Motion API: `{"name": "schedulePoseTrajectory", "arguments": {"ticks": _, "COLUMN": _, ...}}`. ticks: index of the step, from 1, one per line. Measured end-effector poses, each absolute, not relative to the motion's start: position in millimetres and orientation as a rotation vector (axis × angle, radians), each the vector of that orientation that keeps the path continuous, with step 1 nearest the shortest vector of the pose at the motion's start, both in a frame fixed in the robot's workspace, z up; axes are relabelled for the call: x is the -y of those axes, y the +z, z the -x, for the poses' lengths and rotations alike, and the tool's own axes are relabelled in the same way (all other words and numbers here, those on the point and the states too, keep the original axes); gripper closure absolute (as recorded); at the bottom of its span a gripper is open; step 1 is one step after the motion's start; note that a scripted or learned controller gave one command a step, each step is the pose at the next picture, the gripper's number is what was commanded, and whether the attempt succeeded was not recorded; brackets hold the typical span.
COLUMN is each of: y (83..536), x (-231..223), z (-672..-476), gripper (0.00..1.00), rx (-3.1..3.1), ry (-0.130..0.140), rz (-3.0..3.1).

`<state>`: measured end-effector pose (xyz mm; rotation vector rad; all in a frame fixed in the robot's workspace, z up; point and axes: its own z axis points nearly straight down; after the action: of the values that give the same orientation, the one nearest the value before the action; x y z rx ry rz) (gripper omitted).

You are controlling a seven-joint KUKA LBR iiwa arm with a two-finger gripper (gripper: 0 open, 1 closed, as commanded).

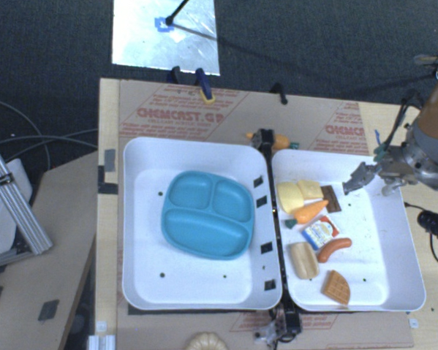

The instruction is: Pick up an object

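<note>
The right bin (391, 253) holds several toy foods. A yellow cheese wedge (297, 190), an orange carrot (311, 210) and a brown bar (330, 198) lie at its back left. A small white carton (320, 232), a red sausage (335, 248), a tan bread roll (304, 261) and a waffle wedge (337, 286) lie nearer the front. My gripper (372, 183) hovers over the bin's back right part, to the right of the brown bar. It is open, with nothing between its fingers.
The left bin (140, 203) carries a blue divided plate (208, 214). A small orange object (280, 142) sits behind the bins' divider. A beige ring (208, 347) lies on the bench in front. A black cable (432, 222) runs past the right bin's edge.
</note>
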<state>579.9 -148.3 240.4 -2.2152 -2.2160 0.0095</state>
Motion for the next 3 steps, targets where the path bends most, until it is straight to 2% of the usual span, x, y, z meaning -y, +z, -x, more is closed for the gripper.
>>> {"name": "schedulePoseTrajectory", "arguments": {"ticks": 1, "y": 247, "x": 148, "z": -582.2, "gripper": 0.00, "rx": 2.225, "ry": -0.001, "rz": 2.219}}
{"name": "schedulePoseTrajectory", "arguments": {"ticks": 2, "y": 184, "x": 147, "z": -580.5, "gripper": 0.00, "rx": 2.221, "ry": 0.003, "rz": 2.218}}
{"name": "schedulePoseTrajectory", "arguments": {"ticks": 3, "y": 140, "x": 148, "z": -574.0, "gripper": 0.00, "rx": 2.221, "ry": 0.001, "rz": 2.219}}
